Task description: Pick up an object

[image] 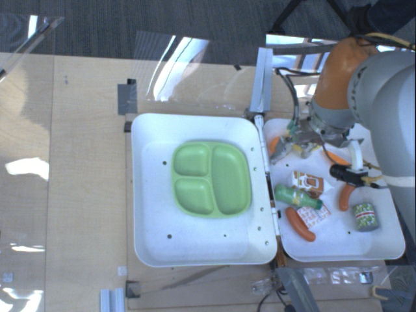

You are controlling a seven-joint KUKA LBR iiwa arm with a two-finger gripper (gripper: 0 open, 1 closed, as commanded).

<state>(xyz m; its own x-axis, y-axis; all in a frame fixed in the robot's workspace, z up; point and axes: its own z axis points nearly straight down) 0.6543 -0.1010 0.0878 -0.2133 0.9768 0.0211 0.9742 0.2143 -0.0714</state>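
Gripper (294,142) is hovering low at the right bin's (390,249) far left corner; grip state indeterminate. Green bottle (297,196) is lying flat nearer the front edge, apart from it.

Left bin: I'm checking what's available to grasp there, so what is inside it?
Inside the left bin lies one green divided plate with three compartments, nothing visible in them. Whatever is beneath the plate is hidden.

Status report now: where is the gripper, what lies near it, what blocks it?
Gripper low in right bin, far end, nothing seen held. Green bottle, hot dog, can lie loose nearer the camera. Left bin has the green plate.
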